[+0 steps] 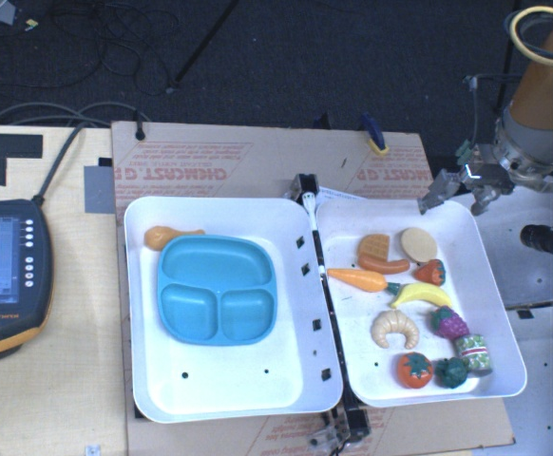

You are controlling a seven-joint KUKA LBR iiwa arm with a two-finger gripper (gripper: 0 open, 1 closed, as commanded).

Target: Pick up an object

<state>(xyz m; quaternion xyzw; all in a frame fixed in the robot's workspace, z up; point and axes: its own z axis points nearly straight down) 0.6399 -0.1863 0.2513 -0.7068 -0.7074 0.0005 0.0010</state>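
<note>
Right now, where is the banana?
The banana lies in the right bin, near its middle, just below the strawberry and above the croissant.

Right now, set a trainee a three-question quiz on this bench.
1. True or false: the blue tray lies in the left bin.
2. Which food touches the blue tray's upper left corner? A) drumstick B) tomato C) croissant
3. Fill in: the end effector hangs over the right bin's far ____ corner.

Key: 1 true; 2 A; 3 right.
</note>
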